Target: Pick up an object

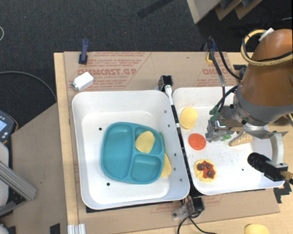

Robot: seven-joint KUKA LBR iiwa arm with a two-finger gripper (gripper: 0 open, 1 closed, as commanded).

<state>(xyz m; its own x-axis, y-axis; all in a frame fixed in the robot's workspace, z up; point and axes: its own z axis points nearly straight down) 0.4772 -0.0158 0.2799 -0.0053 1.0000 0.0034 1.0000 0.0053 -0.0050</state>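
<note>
Red and round, a small disc [197, 141] lies on the floor of the right bin [244, 181], just left of the gripper [218, 132], and we see nothing held there. Whether the fingers stand apart or together we cannot tell, since the wrist hides them from above. Near the disc we find a pale yellow lump [188, 117] toward the bin's back and a little pizza-like piece [205, 169] toward its front. A tan wedge [240, 140] lies on the gripper's other side. We see the arm [270, 76], orange-brown and grey, reaching in from the right over this bin. In the left bin [90, 154] rests a blue divided tray [124, 153]; one yellow piece [145, 141] sits in it and another [166, 166] lies at its right edge. Both bins stand on the cardboard-covered desk [121, 72].
</note>
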